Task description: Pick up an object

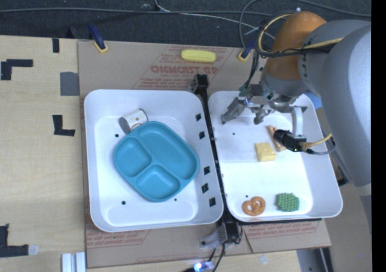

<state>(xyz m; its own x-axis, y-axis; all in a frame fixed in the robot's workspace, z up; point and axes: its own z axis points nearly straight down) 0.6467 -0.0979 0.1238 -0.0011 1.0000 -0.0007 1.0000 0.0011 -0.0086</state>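
Down at the front edge of the right bin sit a little pretzel and a green bumpy thing, side by side but not touching. Bit further back in that same bin there's a yellow chunk that looks like cheese, lying flat on the white floor, and just beside it toward the back right something small and orange-ish that I can't really make out.

Over those, the arm comes in from the right, grey with the orange band up top. Its gripper hangs over the back part of the right bin, fingers spread wide, one finger pointing toward the divider between the bins and the other near the orange bit. Nothing between them as far as I can see. The cheese is near the gripper but apart from it, closer to the front.

Left bin has a blue divided plate tilted across the middle, and a small white cup on its side touching the plate's back-left edge.

Behind the bins, on the cardboard, a yellow banana-ish thing lies by itself.
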